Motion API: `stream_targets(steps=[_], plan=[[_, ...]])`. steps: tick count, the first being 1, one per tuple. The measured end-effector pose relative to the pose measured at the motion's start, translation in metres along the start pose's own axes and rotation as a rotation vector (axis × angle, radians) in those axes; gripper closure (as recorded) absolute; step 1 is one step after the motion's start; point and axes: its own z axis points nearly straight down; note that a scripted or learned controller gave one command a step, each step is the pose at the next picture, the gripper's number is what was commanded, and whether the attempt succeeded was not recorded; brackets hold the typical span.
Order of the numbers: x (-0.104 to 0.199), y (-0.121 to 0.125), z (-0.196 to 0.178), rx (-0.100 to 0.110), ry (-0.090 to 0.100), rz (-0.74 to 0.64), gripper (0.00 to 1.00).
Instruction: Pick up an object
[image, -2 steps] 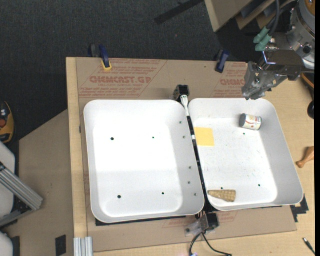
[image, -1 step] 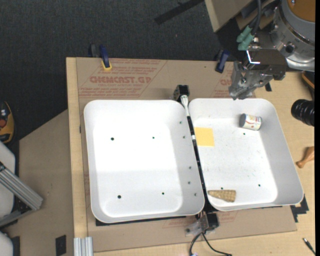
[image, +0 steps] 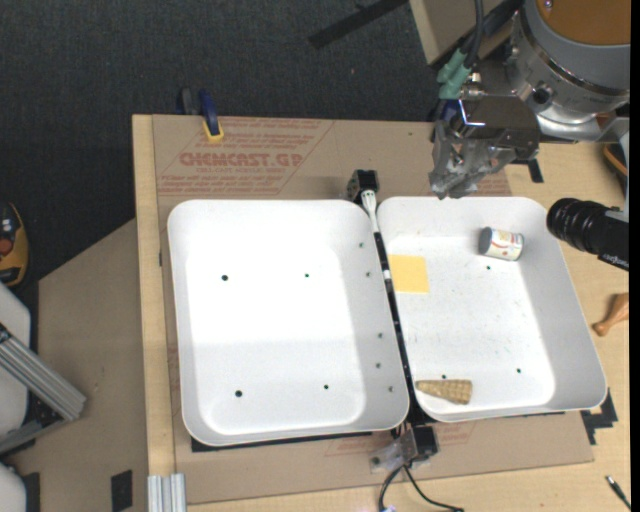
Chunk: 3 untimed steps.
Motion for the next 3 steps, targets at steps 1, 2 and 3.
stream_targets(steps=[1,2,3], plan=[[0.028,0.000,0.000,0.000,0.001,0.000,1.00],[0.062,0.000,0.000,0.000,0.001,0.000,1.00],[0.099,0.000,0.000,0.000,0.001,-0.001,1.00]])
